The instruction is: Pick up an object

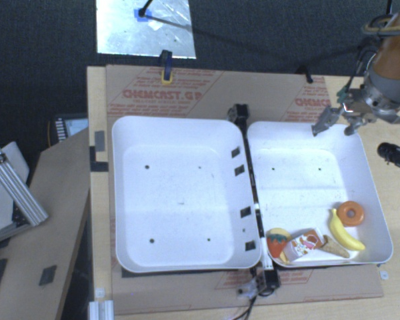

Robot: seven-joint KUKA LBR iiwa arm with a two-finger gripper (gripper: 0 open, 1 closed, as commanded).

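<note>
My gripper (335,126) hangs over the far right rim of the right bin (300,135), its two fingers spread apart and nothing between them. Along that bin's near edge lie a yellow banana (345,232), an orange doughnut-shaped ring (351,213), a red-and-white packet (303,245), a small cone-like brown piece (335,249) and an orange-red round fruit (277,239). All of them rest well below and nearer than the gripper.
The left bin (130,145) stands beside the right one, with a black clip strip (245,172) along the divide. A cardboard sheet (207,89) lies under both bins. A shiny foil square (145,19) lies beyond on the dark floor.
</note>
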